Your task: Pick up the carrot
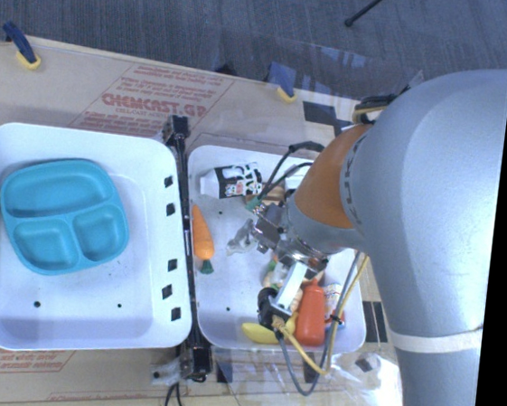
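Grey arm (432, 236) over one carrot (202, 235)

The arm (430, 254) is a bulky, smooth grey casing with rounded segments and a pale seam ring low on its widest section. An orange band (324, 183) circles it above the wrist, where black cables (287, 160) loop past exposed metal parts.

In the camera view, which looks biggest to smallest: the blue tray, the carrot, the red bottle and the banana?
1. Blue divided tray, by far.
2. Red bottle and carrot: similar length, bottle wider.
3. Banana, though partly hidden, so unsure.
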`<action>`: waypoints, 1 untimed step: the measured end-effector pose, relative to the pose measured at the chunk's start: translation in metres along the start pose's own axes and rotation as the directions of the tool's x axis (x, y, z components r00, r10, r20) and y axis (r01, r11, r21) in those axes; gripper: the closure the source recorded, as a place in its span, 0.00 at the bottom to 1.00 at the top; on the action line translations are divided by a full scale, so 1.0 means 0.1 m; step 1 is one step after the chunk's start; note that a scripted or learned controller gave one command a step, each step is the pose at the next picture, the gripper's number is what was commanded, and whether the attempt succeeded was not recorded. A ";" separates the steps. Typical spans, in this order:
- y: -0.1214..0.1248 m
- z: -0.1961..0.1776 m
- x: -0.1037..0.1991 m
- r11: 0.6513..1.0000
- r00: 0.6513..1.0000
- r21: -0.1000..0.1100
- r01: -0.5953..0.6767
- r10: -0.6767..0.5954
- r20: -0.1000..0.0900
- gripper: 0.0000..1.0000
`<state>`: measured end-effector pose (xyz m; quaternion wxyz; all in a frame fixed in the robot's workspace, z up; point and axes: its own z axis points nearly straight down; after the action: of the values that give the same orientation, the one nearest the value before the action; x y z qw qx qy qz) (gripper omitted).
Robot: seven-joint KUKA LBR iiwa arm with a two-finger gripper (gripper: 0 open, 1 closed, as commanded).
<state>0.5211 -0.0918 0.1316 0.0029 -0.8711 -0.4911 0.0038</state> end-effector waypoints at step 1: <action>0.58 0.41 0.37 0.995 0.995 -0.001 -0.100 0.100 -0.002 0.00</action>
<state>0.5894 -0.0897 0.0897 0.0026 -0.8947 -0.4468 0.0026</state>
